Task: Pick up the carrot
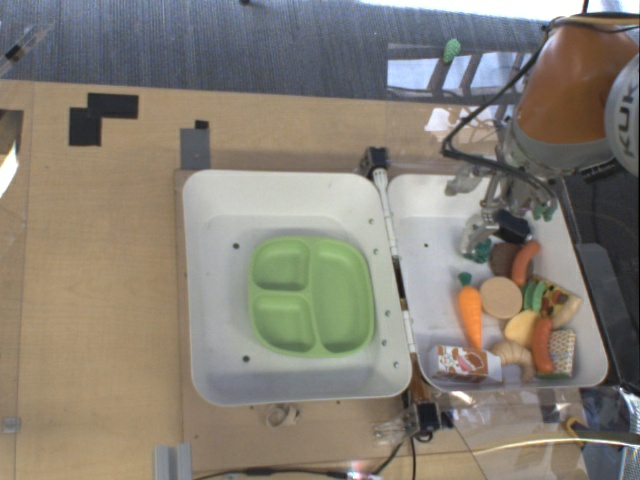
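The orange carrot (469,314) with a green top lies in the right bin (430,268), left of the pile of toy food, pointing toward the bin's front. My gripper (487,236) hangs over the back half of the same bin, behind the carrot and a little to its right, well apart from it. Nothing shows held in it. The arm's orange band (570,78) rises above it at the upper right.
Crowding the carrot's right side are a tan disc (501,297), a brown piece (503,258), a red sausage (525,261), a yellow lump (521,326) and a small carton (465,363). The left bin (215,268) holds a green divided plate (310,296).
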Controlling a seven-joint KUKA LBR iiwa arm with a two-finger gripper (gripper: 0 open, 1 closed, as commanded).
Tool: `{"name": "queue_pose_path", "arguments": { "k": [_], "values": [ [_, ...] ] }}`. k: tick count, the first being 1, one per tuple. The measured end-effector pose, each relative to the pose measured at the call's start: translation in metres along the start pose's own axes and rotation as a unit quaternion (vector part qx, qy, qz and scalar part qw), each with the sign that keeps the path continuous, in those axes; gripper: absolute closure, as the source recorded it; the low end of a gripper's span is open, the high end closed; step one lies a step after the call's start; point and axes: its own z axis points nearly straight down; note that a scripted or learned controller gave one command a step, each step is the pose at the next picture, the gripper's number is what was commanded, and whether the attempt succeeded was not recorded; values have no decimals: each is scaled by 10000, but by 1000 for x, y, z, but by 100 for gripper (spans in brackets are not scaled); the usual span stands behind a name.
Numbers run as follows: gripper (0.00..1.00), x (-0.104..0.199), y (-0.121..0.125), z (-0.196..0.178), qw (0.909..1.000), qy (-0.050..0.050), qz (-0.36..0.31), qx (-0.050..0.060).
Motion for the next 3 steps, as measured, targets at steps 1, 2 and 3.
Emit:
{"name": "queue_pose_path", "arguments": {
  "k": [1, 2, 3],
  "values": [
    [0, 46, 0, 102, 10000, -44, 41, 7],
    [0, 109, -11, 101, 9974, -47, -721, 11],
    [100, 105, -10, 87, 9971, -100, -751, 22]
  ]
}}
